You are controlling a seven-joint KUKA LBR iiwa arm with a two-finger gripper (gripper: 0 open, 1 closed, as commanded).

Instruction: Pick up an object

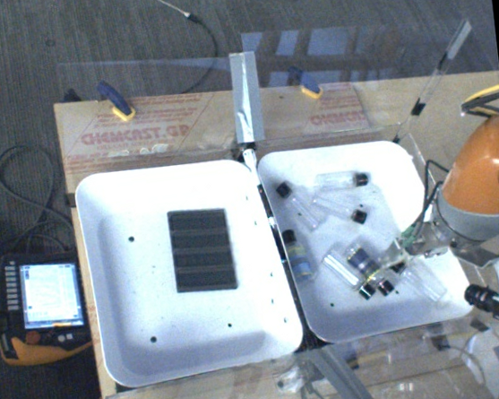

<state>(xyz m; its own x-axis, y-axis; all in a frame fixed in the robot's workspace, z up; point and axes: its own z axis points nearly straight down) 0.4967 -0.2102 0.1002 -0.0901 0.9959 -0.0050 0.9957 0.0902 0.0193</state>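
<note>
Where the arm (480, 184) enters the right bin (397, 153), hard to tell apart: claw (381, 279) lost among clear vials (341, 269); grip state unreadable.

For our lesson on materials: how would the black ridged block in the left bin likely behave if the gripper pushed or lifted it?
The black block looks flat and slab-like, so it would probably slide, not roll or tip. Its ridged top suggests a stiff moulded piece, unlikely to flop. Lying flat on the left bin floor, it may offer little edge to pinch.

Light: bright, even, overhead.
Glare: white bins (175, 181) nearly washed out.
Shadows: faint.
Focus: soft, grainy throughout.
</note>
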